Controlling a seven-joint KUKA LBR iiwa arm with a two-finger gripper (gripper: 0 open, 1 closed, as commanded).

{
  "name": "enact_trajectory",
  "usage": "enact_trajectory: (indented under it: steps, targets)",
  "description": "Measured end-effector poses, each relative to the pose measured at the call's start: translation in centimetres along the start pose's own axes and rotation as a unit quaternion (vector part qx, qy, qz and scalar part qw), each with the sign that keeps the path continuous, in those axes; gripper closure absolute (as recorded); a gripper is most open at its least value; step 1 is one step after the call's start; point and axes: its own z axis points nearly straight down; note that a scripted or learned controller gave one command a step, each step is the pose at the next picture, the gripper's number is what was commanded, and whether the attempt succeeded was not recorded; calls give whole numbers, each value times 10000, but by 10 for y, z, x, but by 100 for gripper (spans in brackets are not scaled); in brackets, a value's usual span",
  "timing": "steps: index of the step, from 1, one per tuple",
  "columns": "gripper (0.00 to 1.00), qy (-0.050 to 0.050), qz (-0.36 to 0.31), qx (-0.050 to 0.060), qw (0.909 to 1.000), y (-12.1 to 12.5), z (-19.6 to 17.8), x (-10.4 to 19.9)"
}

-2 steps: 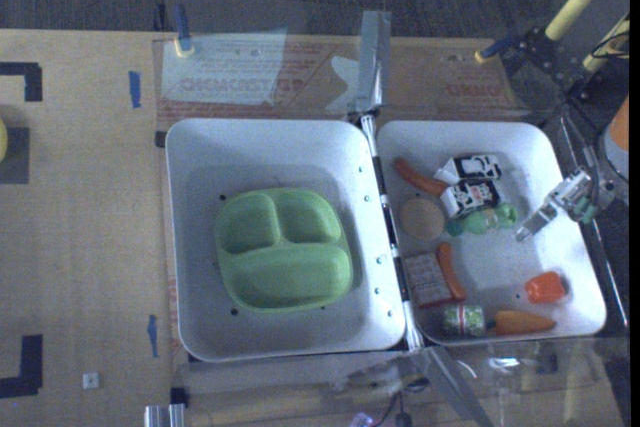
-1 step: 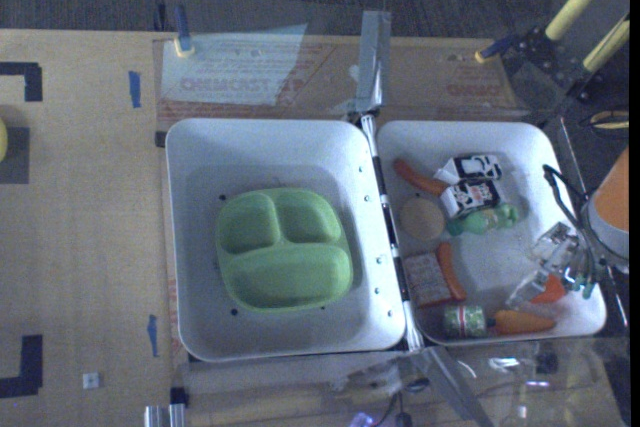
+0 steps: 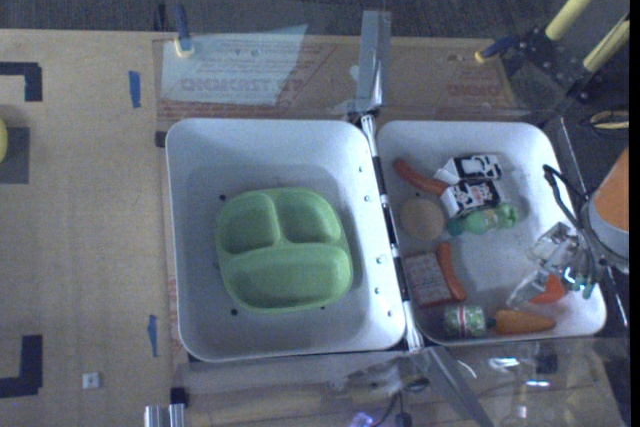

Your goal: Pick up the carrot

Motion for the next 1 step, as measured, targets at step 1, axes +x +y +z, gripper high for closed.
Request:
enact_trajectory:
  steps: [1]
  targets:
    - [100,-26,9,-13,10000,1,-11,-1]
